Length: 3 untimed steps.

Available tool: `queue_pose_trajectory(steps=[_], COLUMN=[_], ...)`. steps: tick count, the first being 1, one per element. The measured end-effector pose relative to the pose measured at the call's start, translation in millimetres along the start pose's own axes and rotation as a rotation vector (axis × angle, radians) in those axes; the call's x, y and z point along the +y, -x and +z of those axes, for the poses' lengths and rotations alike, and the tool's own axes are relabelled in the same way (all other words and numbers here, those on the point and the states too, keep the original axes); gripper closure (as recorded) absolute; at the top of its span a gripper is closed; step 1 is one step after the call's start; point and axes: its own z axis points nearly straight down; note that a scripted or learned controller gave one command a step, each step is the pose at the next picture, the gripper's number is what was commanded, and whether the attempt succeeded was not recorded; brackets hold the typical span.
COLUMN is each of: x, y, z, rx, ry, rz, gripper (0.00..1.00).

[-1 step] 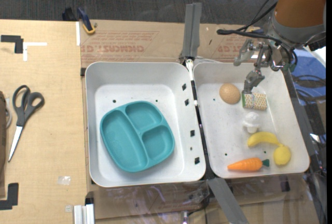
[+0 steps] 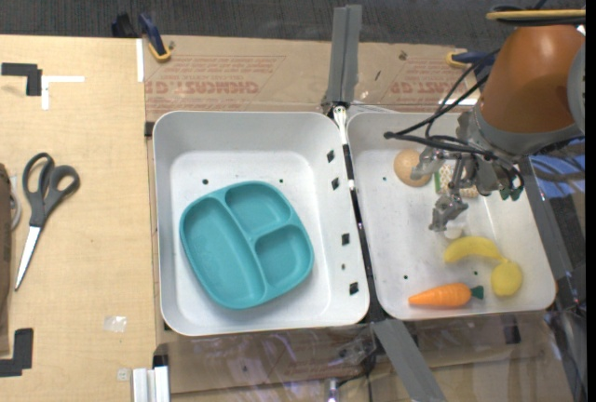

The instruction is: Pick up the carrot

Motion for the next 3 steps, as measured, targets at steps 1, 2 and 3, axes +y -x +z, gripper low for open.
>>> queue_pose_trajectory(steps=[1, 2, 3], x=[15, 16, 79], y=[-86, -85, -89], z=[58, 49, -41], rx=[-0.005, -0.008, -0.003], ry=[-0.001, -0.002, 0.001], rz=[-0.122, -0.127, -0.316], gripper=[0.0, 1.0, 1.0])
